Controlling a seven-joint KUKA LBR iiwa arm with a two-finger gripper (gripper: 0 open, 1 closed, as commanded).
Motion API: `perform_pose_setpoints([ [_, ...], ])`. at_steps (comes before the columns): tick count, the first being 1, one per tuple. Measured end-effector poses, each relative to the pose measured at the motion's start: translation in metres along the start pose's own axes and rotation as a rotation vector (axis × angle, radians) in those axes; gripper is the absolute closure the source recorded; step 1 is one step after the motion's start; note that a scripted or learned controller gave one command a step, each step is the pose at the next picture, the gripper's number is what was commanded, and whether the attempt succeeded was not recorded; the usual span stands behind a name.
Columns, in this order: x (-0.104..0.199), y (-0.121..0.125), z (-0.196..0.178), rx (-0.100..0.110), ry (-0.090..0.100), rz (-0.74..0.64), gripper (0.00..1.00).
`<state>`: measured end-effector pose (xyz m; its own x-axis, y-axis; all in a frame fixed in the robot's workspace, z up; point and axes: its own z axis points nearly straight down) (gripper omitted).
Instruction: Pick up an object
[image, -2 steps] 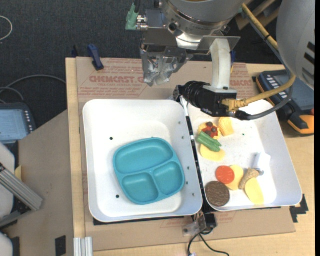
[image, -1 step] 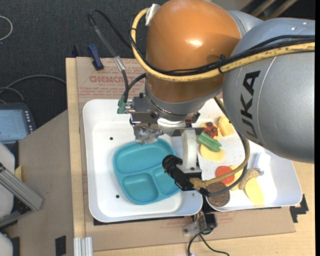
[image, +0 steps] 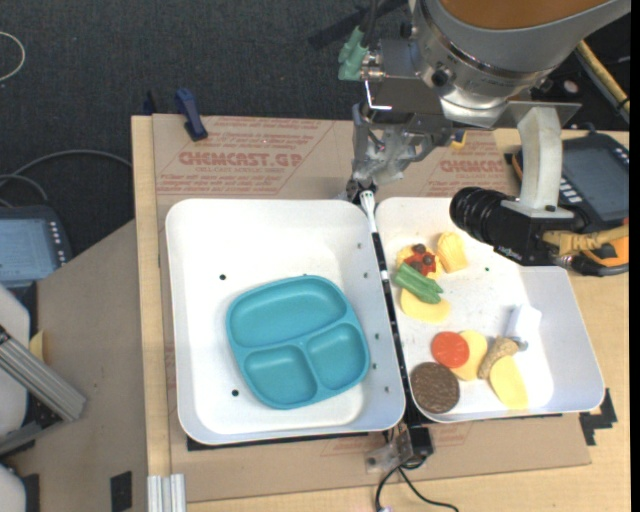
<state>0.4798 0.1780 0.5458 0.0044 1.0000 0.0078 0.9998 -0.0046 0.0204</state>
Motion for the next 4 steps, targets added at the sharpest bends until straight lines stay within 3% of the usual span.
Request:
perform_pose_setpoints([
  [1,0.048,-0.004,0.115,0.029,-0.011,-0.009,1.0],
  [2,0.009,0.011,0.262,0.036,-0.015,0.001,1.0],
  [3,-0.003,-0.002,0.112,0.004,-0.001,-0.005,1.0],
  [4,0.047,-0.008,0.23,0.033,-0.012,-0.009,1.0],
])
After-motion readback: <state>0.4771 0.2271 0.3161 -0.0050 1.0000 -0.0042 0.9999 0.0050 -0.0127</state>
